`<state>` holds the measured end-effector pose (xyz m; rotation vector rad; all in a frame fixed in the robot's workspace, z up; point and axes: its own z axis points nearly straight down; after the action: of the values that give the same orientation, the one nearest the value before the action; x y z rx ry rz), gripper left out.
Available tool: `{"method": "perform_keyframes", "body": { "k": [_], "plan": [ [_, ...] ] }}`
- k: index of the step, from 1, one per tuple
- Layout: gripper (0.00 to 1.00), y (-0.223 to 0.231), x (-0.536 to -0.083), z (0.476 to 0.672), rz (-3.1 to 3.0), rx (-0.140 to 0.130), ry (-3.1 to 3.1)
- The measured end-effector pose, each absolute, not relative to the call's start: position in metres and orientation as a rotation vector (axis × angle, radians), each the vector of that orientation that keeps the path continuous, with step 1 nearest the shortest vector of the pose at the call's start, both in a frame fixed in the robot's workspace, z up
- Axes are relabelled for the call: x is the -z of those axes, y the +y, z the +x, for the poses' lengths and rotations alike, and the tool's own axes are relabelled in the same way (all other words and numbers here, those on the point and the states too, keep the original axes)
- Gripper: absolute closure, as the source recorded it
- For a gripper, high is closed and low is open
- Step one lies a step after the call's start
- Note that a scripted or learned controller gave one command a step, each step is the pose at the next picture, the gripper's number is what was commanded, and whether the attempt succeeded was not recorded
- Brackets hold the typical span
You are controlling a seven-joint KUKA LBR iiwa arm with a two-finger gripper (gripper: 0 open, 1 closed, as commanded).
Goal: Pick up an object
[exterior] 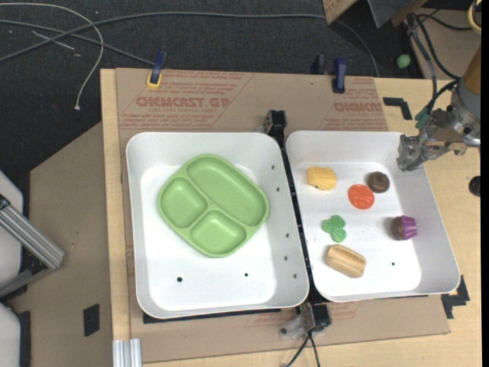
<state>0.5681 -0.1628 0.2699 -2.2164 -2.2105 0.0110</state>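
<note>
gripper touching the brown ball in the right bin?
Apart. The camera view shows white bin floor between the gripper at the bin's far right rim and the brown ball.

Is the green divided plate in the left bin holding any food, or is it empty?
Empty. The green divided plate lies flat in the left bin, and all three compartments show bare green surface.

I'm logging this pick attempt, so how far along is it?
Barely started. Done: nothing lifted; the yellow piece, red piece, brown piece, green piece, purple piece and tan bread-like piece all lie in the right bin. In hand: the gripper sits at that bin's upper right corner. Left: reach an object, grasp, lift.
</note>
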Motion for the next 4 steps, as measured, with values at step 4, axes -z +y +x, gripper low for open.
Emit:
{"method": "perform_keyframes", "body": {
  "k": [4],
  "plan": [
    [0.0,-0.153,-0.113,0.565,-2.217,-0.004,-2.217]
  ]
}}
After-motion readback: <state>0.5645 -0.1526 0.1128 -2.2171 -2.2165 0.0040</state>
